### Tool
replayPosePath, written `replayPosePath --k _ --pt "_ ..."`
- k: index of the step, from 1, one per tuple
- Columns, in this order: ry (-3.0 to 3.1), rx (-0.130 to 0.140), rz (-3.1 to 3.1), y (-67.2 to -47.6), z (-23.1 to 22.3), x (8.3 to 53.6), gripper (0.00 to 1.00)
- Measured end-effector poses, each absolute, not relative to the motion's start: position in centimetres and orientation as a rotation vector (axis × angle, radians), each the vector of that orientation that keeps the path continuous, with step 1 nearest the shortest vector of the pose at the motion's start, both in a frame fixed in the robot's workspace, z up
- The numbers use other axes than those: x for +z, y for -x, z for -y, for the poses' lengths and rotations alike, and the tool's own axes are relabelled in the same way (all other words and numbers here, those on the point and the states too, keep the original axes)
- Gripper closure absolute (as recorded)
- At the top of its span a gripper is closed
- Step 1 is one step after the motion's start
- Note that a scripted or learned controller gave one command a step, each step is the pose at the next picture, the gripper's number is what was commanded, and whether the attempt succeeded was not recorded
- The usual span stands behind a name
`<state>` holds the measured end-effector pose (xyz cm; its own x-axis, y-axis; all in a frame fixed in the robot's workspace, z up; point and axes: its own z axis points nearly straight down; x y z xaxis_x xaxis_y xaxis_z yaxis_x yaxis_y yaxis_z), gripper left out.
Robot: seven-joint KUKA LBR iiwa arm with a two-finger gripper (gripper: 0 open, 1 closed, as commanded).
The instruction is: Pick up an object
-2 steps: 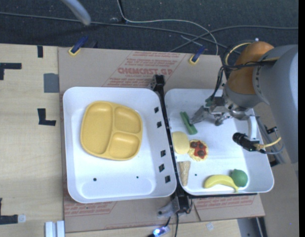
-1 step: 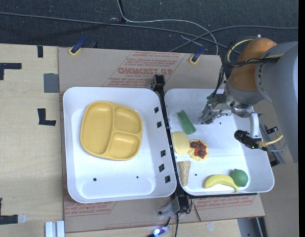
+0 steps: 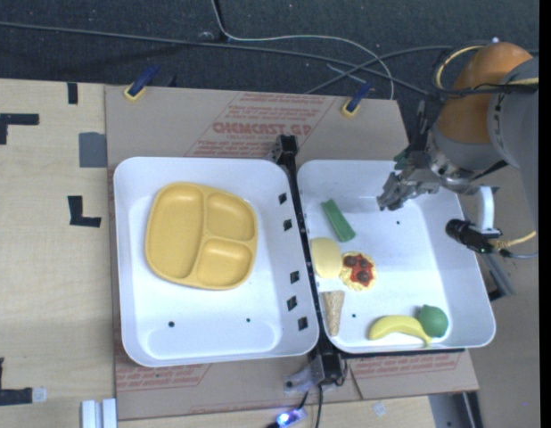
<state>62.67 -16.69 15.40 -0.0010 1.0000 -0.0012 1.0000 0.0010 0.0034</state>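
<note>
Green stick [image 3: 338, 220] just left-below gripper [image 3: 388, 200], apart.

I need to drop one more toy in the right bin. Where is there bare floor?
Right bin: bare between the pizza slice and the right wall, and along the far wall left of the hand. Crowded along the left wall and near edge: green stick, ice cream cone, banana, green fruit.

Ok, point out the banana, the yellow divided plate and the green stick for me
banana [image 3: 397, 329], camera view, middle of its curved body
yellow divided plate [image 3: 201, 235], camera view, ridge where the compartments meet
green stick [image 3: 338, 220], camera view, middle of its length
</note>
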Motion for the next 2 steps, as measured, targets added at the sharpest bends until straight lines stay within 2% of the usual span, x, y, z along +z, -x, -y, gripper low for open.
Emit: replayPosePath --k 2 --pt "-2.217 0.002 -2.222 -62.9 17.5 25.4 1.00"
